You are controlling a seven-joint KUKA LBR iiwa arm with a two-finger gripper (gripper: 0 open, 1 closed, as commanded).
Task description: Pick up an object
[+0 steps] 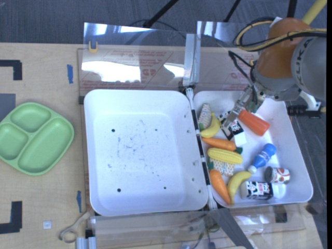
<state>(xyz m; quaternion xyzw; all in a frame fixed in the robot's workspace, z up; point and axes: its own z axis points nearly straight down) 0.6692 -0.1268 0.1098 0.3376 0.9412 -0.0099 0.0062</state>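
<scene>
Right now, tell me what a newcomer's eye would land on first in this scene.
The right bin is crowded with bright toy food: a corn cob, carrots, bananas and a blue bottle, all heaped toward its left wall. Above them the grey arm with its orange band reaches in from the right, the gripper low beside an orange cylinder. Far left on the bench lies a green divided plate.
</scene>
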